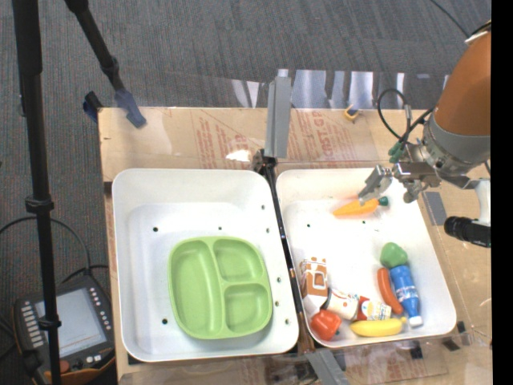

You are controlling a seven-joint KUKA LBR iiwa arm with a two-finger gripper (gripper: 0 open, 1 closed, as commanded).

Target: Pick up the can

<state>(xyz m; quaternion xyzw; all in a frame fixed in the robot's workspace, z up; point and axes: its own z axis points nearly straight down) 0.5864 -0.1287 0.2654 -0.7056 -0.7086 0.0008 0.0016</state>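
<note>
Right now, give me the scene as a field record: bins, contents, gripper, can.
left bin: holds a green divided plate
right bin: holds the toy carrot, blue bottle, green item, banana, red item, small carton
can: cannot pick it out with confidence among the clutter
gripper: open, at the right bin's far edge, just above the carrot, nothing between its fingers

Two white bins (132, 215) sat side by side. There was one green divided plate (220, 287), one carrot (356, 208), one banana (377, 327), one blue bottle (403, 289) and one gripper (394, 184).
</note>
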